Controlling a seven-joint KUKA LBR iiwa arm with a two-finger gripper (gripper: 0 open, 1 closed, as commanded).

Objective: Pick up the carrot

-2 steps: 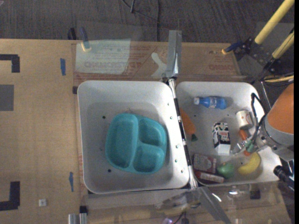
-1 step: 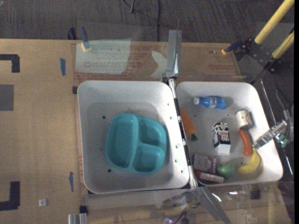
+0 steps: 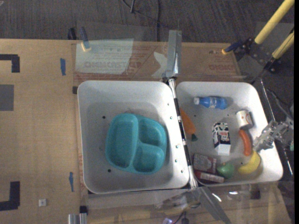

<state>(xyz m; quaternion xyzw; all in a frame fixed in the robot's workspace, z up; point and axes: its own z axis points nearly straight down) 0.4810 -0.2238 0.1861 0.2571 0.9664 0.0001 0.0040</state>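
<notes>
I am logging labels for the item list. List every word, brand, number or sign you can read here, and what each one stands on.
No text can be read with certainty.
Clear sheet above the left bin: red printed lettering, too blurred.
Milk carton: black-and-white cow pattern, no legible words.
Blue bottle: label too small.
Can: label too small.
Red packet and the red box by it: print too small.

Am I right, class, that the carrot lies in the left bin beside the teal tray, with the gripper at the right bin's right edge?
Not quite. The camera view shows the carrot in the right bin, against its left wall. The teal tray sits alone in the left bin. The gripper is at the right bin's right edge.
</notes>
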